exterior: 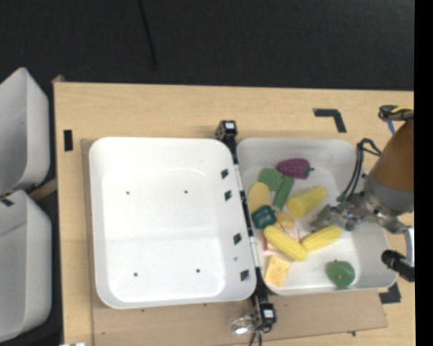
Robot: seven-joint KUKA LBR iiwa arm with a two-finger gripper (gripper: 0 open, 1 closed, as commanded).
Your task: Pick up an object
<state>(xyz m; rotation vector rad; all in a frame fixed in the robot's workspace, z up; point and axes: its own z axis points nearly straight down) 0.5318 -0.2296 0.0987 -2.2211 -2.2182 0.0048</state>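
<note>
The right bin point(332, 150) holds a heap of toy food: a purple bunch of grapes point(292, 168), a green piece point(280, 186), a yellow corn cob point(305, 201), a yellow pepper point(259, 193), a dark green piece point(263, 216), a long yellow piece point(284, 242), a second corn cob point(322, 238), a cheese wedge point(277, 270) and a green apple point(340, 273). My gripper point(330, 218) reaches in from the right, low in the bin. It sits between the two corn cobs, just above the lower one. Nothing is visibly lifted.
The left bin point(101, 215) lies beside the right one, with a black-clipped divider point(242, 215) where they meet. The arm's orange band point(398, 161) and cables overhang the right bin's right wall. A white casing point(11, 193) stands at the far left.
</note>
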